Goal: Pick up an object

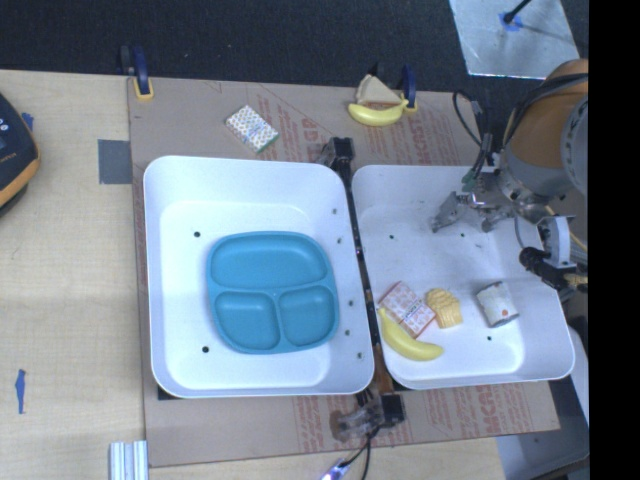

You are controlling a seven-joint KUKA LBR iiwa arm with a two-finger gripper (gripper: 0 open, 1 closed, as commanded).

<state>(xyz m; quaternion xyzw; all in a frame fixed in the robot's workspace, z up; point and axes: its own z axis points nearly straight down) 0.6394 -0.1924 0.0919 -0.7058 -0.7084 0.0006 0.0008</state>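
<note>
Jaws are spreading open, gripping nothing, as the gripper (462,211) is hanging over the right bin (420,203), arm (545,138) reaching in from the right.

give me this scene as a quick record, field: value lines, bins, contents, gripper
left bin: holds a blue divided plate
right bin: banana, checkered packet, yellow corn piece, small grey-white can
outside bins: second banana and patterned packet on the cardboard behind
gripper: over the right bin's far part, nothing between its fingers
arm: enters from the right
</note>
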